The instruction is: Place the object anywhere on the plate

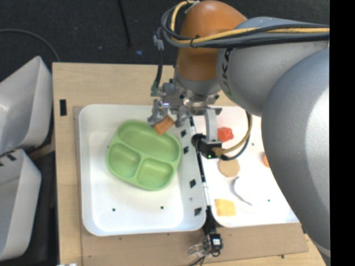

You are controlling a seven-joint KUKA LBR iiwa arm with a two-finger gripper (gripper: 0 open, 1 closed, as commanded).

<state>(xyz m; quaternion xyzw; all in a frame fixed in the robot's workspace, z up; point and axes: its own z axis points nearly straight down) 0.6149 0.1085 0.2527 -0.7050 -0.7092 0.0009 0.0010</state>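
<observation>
A green divided plate (pixel 144 155) lies in the left bin (pixel 94 204). My gripper (pixel 162 121) hangs over the plate's upper right rim, shut on a small orange object (pixel 163 126) that shows between its fingers. The grey arm with its orange band fills the upper right and hides part of the right bin.
The right bin (pixel 260 215) holds a red piece (pixel 224 133), a round tan piece (pixel 228 167), a yellow block (pixel 224 207) and a curved white piece (pixel 241 193). A divider ridge (pixel 195 170) runs between the bins. White containers (pixel 22 104) stand at the far left.
</observation>
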